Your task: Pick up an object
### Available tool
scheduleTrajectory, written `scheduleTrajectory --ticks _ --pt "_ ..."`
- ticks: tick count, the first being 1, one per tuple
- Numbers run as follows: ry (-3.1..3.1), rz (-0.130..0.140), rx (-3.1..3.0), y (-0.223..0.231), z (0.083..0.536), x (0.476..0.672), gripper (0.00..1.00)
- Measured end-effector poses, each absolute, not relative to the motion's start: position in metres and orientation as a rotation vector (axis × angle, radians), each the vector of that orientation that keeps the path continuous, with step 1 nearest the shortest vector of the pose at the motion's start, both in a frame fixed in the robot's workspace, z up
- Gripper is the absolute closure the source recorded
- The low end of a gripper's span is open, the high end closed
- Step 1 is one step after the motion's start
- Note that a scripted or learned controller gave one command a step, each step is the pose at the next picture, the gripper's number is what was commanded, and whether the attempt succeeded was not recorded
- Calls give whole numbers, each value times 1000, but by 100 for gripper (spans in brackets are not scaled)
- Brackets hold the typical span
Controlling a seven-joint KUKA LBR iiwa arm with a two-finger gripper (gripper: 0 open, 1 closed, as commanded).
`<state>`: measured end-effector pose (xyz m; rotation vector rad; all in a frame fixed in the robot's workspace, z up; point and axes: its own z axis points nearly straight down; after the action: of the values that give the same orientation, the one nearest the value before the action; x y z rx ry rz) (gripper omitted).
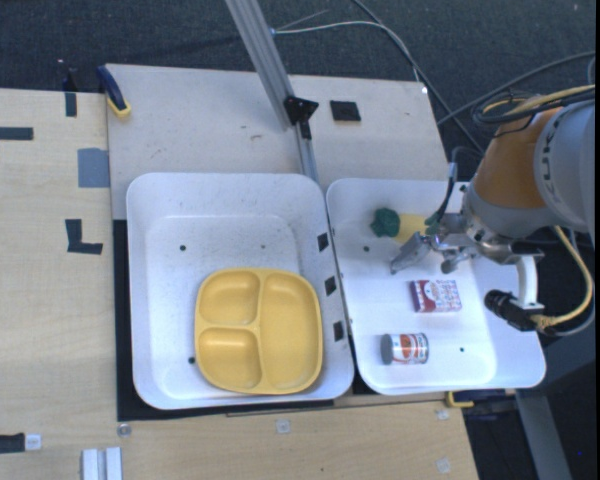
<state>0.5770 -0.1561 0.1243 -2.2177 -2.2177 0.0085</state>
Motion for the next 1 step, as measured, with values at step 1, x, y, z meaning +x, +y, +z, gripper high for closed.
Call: scheduleTrajectory --ticks 1 --pt "-2224 1 -2222 -156 85 578 0"
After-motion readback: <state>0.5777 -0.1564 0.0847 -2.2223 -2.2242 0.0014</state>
